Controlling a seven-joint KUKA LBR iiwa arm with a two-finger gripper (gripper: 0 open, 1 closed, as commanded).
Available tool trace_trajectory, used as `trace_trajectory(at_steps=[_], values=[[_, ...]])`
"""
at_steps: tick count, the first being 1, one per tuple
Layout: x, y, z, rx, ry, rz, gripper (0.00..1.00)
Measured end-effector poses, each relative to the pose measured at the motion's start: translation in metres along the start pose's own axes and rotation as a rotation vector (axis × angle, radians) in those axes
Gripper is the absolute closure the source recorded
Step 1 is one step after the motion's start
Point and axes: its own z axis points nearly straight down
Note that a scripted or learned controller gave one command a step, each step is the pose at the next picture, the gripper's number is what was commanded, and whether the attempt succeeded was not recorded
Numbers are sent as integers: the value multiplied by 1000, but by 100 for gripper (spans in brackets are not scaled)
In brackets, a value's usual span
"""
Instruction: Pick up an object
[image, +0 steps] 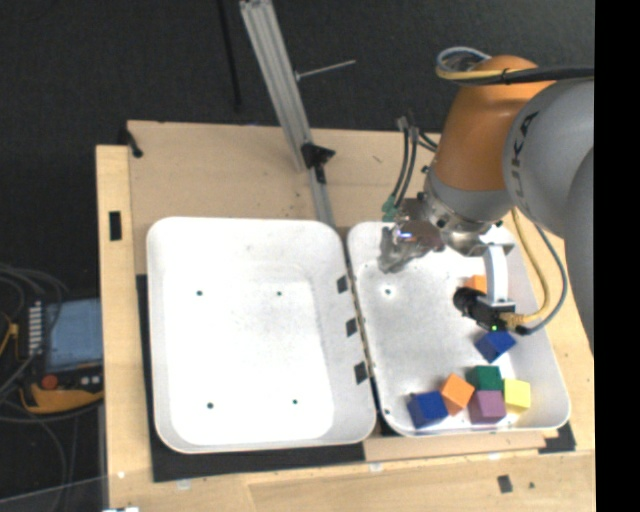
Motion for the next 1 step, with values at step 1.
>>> trace_trajectory(at_steps=[1], values=[[48, 11, 5, 1, -2, 2, 100]])
